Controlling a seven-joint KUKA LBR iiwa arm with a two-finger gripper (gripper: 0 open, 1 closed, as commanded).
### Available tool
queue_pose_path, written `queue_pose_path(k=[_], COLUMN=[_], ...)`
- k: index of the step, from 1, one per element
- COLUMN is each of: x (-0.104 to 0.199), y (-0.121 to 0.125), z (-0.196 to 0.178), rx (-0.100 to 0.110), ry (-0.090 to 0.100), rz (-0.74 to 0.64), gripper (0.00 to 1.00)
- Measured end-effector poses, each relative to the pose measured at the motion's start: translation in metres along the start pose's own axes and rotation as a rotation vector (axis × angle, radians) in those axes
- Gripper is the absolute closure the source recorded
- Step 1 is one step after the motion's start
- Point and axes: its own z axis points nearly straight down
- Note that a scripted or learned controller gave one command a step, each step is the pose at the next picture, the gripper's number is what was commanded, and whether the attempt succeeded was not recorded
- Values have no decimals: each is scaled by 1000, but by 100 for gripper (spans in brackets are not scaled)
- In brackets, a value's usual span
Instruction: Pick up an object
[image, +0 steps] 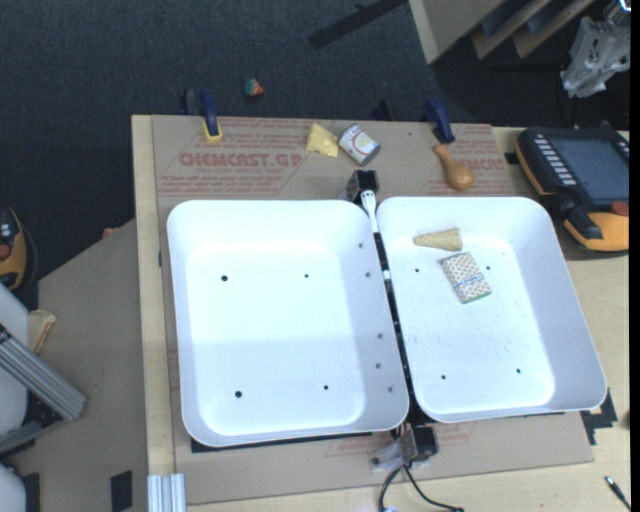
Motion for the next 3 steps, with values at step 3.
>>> queue_pose_path(k=[3], x=[102], y=[-128], z=[244], rx=[35], ry=[4], rz=[3], gripper=[100])
